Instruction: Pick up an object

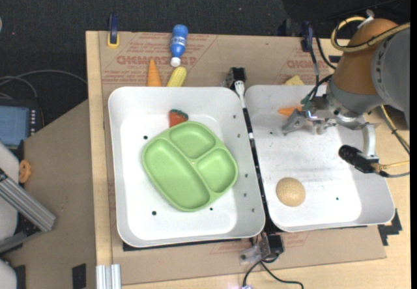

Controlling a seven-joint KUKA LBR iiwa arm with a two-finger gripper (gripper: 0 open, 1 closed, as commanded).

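We read this as the approach step: gripper (294, 120), fingers spread and holding nothing, hangs upper right of frame beside the small orange piece (287, 110) in the right bin (365, 213); next, descend and close.

1. Two bins are sitting side by side on the bench (98, 151): the left bin (124, 170) at centre frame, the right bin (365, 206) at right.
2. A divided plate (189, 165) is lying in the left bin, a strawberry toy (177, 116) just above it.
3. A ball (290, 191) is resting low in the right bin.
4. A bottle (178, 44) is lying on the bench above the left bin.
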